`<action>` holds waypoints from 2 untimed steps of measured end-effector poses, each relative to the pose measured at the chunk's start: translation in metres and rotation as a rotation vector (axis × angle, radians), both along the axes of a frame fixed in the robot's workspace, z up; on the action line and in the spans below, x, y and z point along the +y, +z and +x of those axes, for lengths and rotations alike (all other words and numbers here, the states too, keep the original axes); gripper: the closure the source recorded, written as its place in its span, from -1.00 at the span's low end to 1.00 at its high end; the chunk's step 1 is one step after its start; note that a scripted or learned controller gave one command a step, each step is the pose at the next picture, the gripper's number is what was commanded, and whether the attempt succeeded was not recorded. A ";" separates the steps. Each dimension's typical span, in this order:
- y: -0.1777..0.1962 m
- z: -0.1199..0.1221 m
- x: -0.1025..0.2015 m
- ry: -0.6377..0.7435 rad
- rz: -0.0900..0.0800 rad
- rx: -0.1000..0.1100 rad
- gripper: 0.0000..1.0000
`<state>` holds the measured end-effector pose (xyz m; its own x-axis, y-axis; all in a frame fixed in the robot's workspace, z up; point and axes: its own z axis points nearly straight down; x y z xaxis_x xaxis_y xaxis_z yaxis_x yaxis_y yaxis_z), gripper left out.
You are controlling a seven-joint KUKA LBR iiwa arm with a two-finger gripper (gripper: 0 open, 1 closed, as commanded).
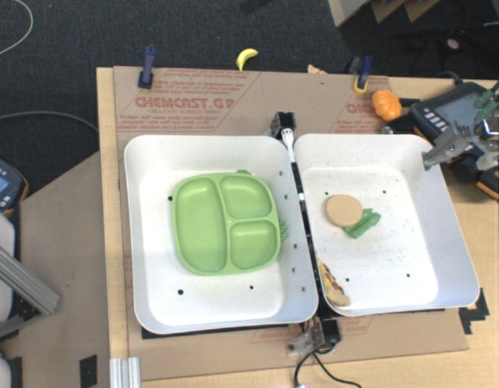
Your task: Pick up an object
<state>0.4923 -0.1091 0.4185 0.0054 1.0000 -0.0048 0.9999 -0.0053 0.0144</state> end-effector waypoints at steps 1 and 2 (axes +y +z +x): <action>0.046 -0.013 -0.004 0.005 0.003 0.007 -1.00; 0.122 -0.013 -0.019 0.004 0.001 0.003 -1.00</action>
